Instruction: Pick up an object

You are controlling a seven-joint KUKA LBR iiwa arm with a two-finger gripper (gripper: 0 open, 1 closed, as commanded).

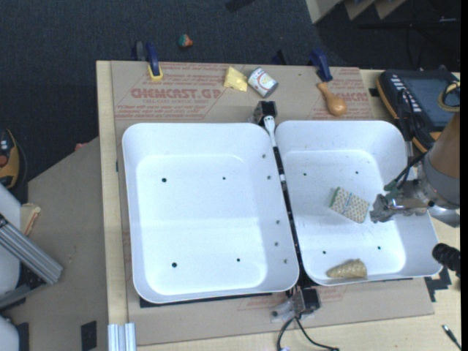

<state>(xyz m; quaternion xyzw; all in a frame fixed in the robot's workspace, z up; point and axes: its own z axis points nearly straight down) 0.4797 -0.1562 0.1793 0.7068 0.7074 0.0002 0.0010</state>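
In the right bin [380,139] a small speckled green-and-tan block [349,205] lies near the middle. A tan, bread-like lump [346,270] rests by that bin's front wall. My gripper [382,209] comes in from the right and sits low in the bin, just right of the speckled block, close to it or touching its edge. Nothing shows between its fingers.
The left bin [139,196] stands beside the right one. On the bench behind the bins lie a yellow wedge [235,80], a small white box [262,82] and an orange-brown pear-shaped piece [333,101]. A dark device [409,93] sits at the back right.
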